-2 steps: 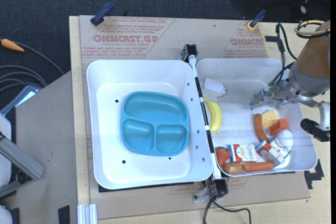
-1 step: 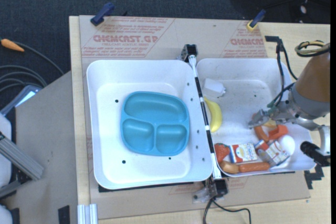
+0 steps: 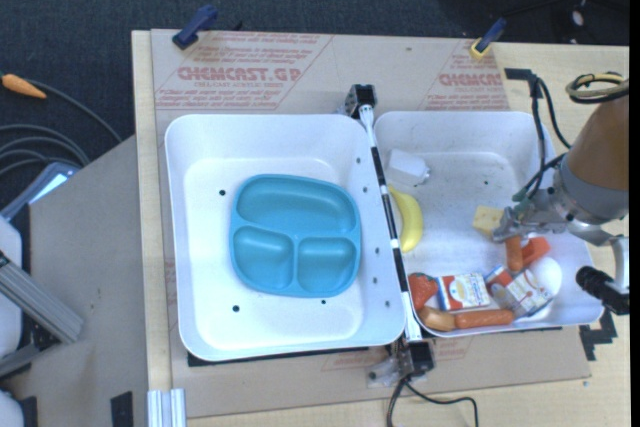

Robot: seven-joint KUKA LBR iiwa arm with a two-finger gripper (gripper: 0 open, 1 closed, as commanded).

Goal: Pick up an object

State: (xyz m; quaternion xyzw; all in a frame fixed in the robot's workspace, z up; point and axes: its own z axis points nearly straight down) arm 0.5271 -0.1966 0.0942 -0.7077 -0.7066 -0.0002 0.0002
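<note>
The gripper [image 3: 515, 227] is reaching down into the right bin [image 3: 455, 130], just above a carrot [image 3: 527, 252]; its grasp cannot be told. Nearby are lying cheese [image 3: 487, 219], a banana [image 3: 407, 219] and a sausage [image 3: 468, 319].

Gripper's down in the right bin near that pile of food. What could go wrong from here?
1. The gripper sits among crowded items: the carrot, egg and small packet touch or overlap, so it may snag two or push them away.
2. The hot dog and carton lie against the right bin front wall, leaving little finger room.
</note>
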